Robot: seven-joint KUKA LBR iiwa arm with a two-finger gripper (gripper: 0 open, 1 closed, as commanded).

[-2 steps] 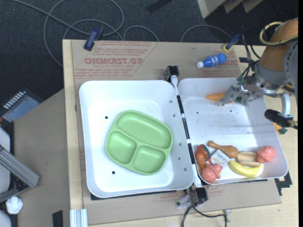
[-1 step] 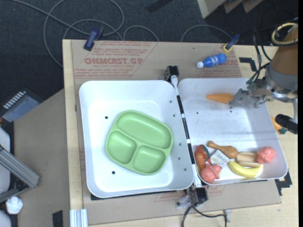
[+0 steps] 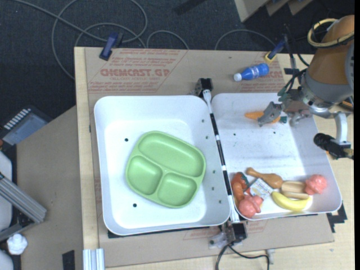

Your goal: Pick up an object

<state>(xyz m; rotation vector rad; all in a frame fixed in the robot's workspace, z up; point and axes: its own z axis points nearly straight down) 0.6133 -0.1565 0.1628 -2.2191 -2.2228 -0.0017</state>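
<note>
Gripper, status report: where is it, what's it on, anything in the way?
Gripper low at the right bin's far end, beside the orange carrot. No visible grasp. Other toy food piled at near end, out of the way.

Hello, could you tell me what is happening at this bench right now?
A KUKA arm reaches in from the right over the right bin, its tool low at the far end beside a small orange carrot-like toy. Nothing is visibly held. More toy food, including a banana and a drumstick, is piled at that bin's near end. The left bin holds a green divided plate.
</note>
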